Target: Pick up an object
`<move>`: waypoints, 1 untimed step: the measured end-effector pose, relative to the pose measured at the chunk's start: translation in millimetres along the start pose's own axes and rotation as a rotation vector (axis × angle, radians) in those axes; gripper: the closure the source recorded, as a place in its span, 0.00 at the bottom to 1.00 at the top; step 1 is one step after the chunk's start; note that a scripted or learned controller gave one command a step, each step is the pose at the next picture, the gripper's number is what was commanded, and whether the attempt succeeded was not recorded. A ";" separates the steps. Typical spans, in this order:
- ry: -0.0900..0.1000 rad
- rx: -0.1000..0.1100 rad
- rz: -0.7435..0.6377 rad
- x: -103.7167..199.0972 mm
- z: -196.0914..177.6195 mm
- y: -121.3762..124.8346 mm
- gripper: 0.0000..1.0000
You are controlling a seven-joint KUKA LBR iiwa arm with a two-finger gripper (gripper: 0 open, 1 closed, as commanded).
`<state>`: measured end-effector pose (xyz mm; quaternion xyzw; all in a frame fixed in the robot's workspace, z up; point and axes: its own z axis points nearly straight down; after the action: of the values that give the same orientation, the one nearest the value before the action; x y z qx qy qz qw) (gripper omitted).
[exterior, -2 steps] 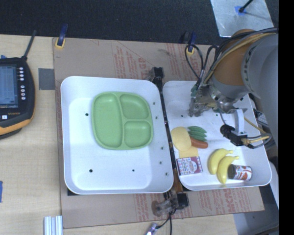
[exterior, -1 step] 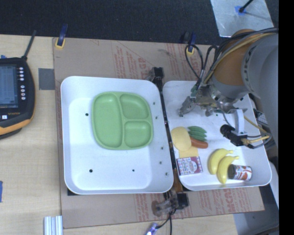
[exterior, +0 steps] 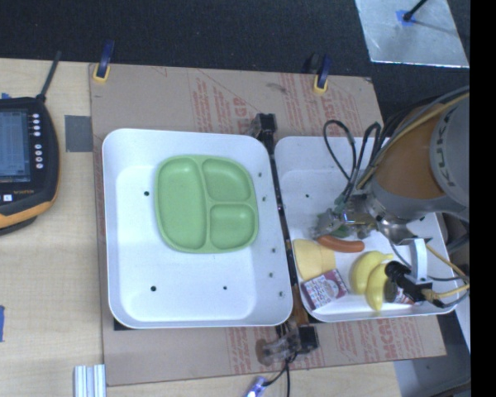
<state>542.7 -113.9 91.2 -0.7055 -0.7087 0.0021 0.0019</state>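
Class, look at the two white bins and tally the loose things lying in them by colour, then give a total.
Green: 1, the divided plate
Yellow: 2, the banana and the cheese wedge
Red: 1, the sausage
Red-and-white: 1, the small packet
Total: 5

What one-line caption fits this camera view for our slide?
Grey arm over the right bin of toy food; green plate in the left bin.

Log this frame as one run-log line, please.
arm: over right bin | gripper: low above hot dog, grasp unclear | also: banana, yellow wedge | left bin: green plate
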 end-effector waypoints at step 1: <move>-0.002 0.002 -0.005 -1.0 -10.2 -0.1 1.00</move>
<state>542.7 -114.9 101.4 -0.7037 -0.7104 0.0034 0.0021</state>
